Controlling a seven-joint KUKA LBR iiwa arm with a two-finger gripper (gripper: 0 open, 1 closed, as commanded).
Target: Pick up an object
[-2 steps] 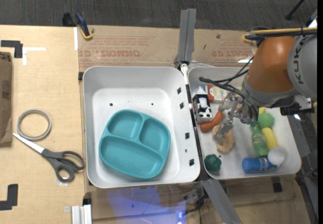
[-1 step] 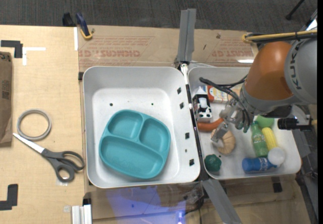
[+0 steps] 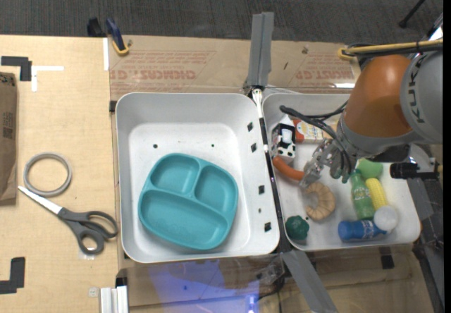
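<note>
Camera view, looking down on my table: the left bin [image 3: 184, 108] holds one teal divided plate [image 3: 188, 200], lying flat toward its near side. The right bin [image 3: 310, 240] is crowded: an orange carrot-like piece [image 3: 287, 169] by the dividing wall, a small black-and-white toy [image 3: 285, 138] behind it, a tan croissant-shaped item [image 3: 320, 201] in the middle, a dark green ball [image 3: 297, 228] at the near corner, a blue bottle [image 3: 361, 229] with a white cap lying along the near wall, and a green bottle [image 3: 361, 192] beside a yellow piece [image 3: 377, 192]. My gripper [image 3: 323, 164] hangs over the right bin, just above the croissant-shaped item and beside the carrot piece. I cannot tell how far it is spread, nor whether it touches anything. Scissors [image 3: 75, 220] and a tape roll [image 3: 47, 173] lie on the table to the left.
</note>
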